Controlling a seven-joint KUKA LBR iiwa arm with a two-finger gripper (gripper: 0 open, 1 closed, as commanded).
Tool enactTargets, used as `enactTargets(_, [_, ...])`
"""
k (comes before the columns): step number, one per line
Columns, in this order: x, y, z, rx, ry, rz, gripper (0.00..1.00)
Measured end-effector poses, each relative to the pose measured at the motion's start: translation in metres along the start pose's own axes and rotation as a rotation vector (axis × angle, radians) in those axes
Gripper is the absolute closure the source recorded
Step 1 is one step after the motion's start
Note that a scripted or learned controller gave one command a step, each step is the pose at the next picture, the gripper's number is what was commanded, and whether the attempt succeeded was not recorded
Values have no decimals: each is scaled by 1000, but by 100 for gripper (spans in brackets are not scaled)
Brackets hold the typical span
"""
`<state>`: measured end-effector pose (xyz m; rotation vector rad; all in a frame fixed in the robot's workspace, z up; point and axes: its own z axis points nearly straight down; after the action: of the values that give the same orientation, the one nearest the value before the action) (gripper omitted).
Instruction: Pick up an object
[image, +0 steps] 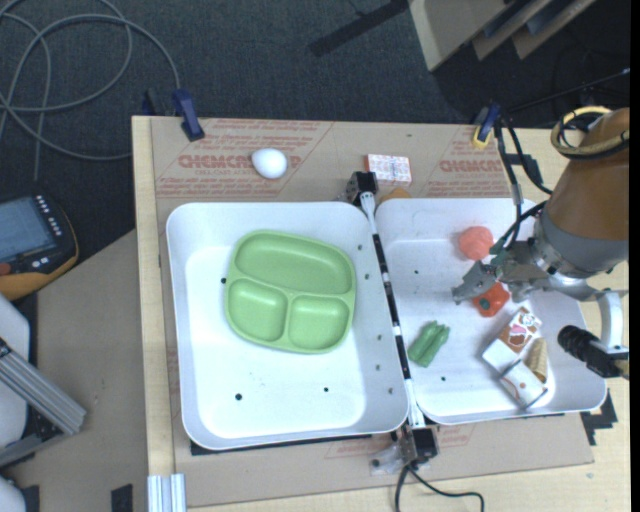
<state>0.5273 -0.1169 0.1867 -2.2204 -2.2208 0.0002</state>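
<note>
Arm: the grey KUKA arm with its orange band (590, 195) reaches in from the right edge and hangs over the right-hand shallow white plastic bin (430, 250).
Gripper: the two-finger metal gripper (485, 288) sits low over the upper middle of the right bin, its dark fingers pointing left and down.
Jaws: they stand close about a small red-orange object (490, 301) that shows between and just under the fingertips; whether they actually press on it I cannot tell.
Small red-orange object: it lies in the right bin, touching or just beneath the gripper, with a dark spot on top.
Round orange-red ball (476, 240): in the right bin, just above the gripper and apart from it.
Green ridged pickle-shaped toy (429, 343): on the right bin's floor near its left wall, below and left of the gripper.
White and red toy packet (513, 338): near the right bin's lower right, beside a tan wedge-shaped piece (538, 361) and a white block (524, 384).
Left bin (200, 300): shallow and white, it bears a light green three-compartment plastic plate (291, 292), lying flat.
Bench: the cardboard-covered top (330, 145) carries a white egg-shaped object (268, 162) and a small white box with pink print (389, 167), both behind the bins.
Clamps: blue clips (186, 113) hold the cardboard's back edge.
</note>
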Motion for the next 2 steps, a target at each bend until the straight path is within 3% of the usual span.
enactTargets(1, [-68,24,103,0,-2,2,0])
enactTargets(2, [-17,40,102,-2,-1,-1,0])
